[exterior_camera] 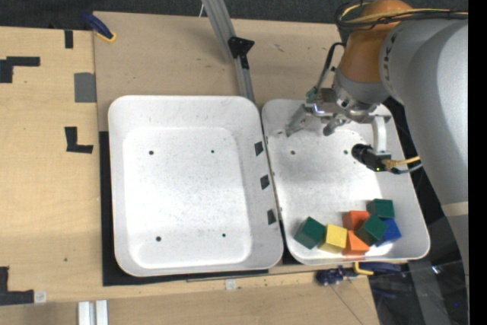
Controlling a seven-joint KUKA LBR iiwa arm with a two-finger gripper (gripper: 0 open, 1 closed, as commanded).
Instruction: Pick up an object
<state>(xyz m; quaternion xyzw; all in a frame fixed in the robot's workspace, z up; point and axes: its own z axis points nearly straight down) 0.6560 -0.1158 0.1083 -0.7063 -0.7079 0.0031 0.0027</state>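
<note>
Left to right across the counter: the left bin holds no blocks, its white floor marked by a few dark dots. Next comes the right bin, where the task's things lie in a huddle against the near edge: a dark green block, a yellow block, an orange block with a second orange piece behind it, further green blocks, and a blue block at the far right of the cluster (several of them touching, so their outlines run together).

Above the far end of that bin hangs the end effector, carried by the grey arm with its orange band. Its two fingers appear spread wide, with nothing between them.

Judged from this layout, the step in hand is the approach: the tool is well apart from the blocks and nothing is gripped yet. The next move calls for travel toward the near edge of the right bin, then a descent on a block with free sides. The dark green one at the left end of the huddle looks the most exposed; the others are crowded and may jam the fingers.
</note>
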